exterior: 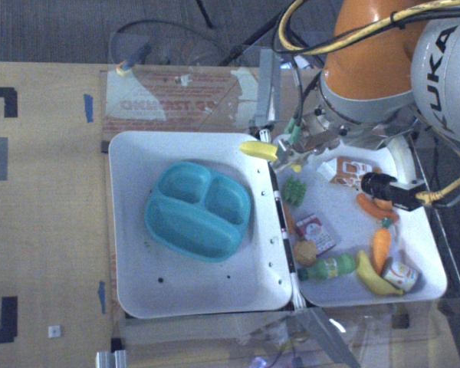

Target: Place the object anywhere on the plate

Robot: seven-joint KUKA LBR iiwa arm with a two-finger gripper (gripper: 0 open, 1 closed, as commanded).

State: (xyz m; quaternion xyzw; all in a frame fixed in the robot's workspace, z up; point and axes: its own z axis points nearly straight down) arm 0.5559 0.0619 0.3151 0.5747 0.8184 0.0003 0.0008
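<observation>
Here, smooth teal three-part plate (199, 209), curved yellow object (258, 150)

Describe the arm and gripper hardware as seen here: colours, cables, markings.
The arm has a large glossy orange dome section above a grey ring, beside a pale grey link with black KUKA lettering. Yellow and black cables loop around the orange part. The gripper below is a small grey metal assembly with greenish parts.

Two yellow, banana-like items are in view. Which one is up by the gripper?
The yellow piece at the top between the two bins, beside the gripper. The other banana lies low in the right bin.
</observation>
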